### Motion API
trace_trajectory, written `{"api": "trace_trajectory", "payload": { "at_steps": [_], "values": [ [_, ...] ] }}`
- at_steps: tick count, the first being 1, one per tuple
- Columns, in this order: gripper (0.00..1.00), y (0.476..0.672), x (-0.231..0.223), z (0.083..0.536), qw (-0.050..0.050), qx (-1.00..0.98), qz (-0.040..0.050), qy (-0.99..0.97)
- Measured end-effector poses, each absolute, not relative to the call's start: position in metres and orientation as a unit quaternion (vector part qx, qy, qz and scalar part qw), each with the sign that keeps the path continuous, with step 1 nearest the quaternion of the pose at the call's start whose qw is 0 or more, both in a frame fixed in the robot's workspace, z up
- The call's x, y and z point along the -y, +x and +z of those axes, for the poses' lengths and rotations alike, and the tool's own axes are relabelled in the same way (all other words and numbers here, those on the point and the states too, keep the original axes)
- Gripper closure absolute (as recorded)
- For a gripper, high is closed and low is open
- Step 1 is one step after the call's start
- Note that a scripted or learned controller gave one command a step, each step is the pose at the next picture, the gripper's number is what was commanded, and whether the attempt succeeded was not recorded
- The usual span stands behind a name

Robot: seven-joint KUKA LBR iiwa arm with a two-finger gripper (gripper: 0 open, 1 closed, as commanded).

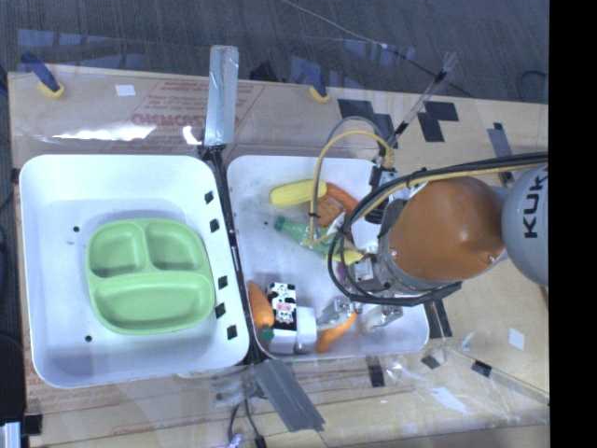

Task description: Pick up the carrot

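A small orange carrot lies at the front of the right bin, next to a black-and-white toy block. My gripper hangs low over that spot, under the arm's orange band. It is open, with its two metal fingertips spread apart. The left tip is just above the carrot's upper end, and I cannot see the carrot held between them. Another orange carrot-like piece lies against the bin's left wall. A third orange piece sits beside the yellow corn.
A green bottle lies mid-bin, partly under the arm's cables. The left bin holds a green divided plate. A metal divider stands between the bins at the back.
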State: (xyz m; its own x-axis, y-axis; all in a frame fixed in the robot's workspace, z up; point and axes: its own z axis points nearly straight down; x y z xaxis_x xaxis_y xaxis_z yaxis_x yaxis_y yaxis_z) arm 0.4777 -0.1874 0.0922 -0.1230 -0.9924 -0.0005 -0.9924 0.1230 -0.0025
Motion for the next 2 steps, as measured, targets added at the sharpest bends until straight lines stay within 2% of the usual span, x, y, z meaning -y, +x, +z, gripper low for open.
{"api": "trace_trajectory", "payload": {
  "at_steps": [1, 2],
  "values": [
    [1.0, 0.479, 0.185, 0.102, 0.002, -0.748, -0.0004, -0.664],
    [1.0, 0.48, 0.186, 0.138, 0.001, -0.813, -0.0002, -0.582]
  ]
}}
